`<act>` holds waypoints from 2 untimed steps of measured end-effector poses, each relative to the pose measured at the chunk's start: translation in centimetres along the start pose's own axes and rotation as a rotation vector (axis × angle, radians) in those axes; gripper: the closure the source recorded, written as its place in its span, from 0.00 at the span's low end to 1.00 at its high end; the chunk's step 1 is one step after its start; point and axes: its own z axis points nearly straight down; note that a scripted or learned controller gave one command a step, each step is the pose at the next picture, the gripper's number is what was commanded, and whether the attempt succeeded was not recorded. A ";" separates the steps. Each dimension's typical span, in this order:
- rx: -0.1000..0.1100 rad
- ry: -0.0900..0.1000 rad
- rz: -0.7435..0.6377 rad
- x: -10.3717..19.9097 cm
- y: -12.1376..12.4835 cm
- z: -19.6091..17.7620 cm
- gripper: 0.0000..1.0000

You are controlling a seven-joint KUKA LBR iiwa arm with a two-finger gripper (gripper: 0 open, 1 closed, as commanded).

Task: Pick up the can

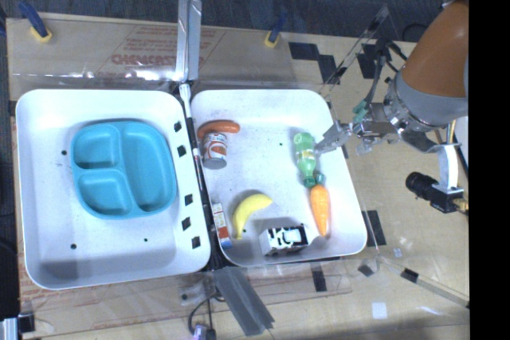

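Observation:
The can (214, 150) stands upright in the right bin (263, 101), near its left wall, with a red-and-white label and a silver top. A sausage (218, 126) lies just behind it. My gripper (328, 141) hangs over the bin's right edge, close to the top of a green bottle (305, 156). It is far to the right of the can. Nothing can be seen held in it.
Also in the right bin are a carrot (319, 208), a banana (249, 211), a black-and-white box (285, 238) and a small packet (221, 223) by the left wall. The left bin (40, 251) holds a blue divided plate (123, 168).

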 end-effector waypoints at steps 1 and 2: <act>0.002 0.001 0.142 6.9 -1.0 17.1 0.00; 0.000 0.000 0.246 7.4 7.3 18.6 0.00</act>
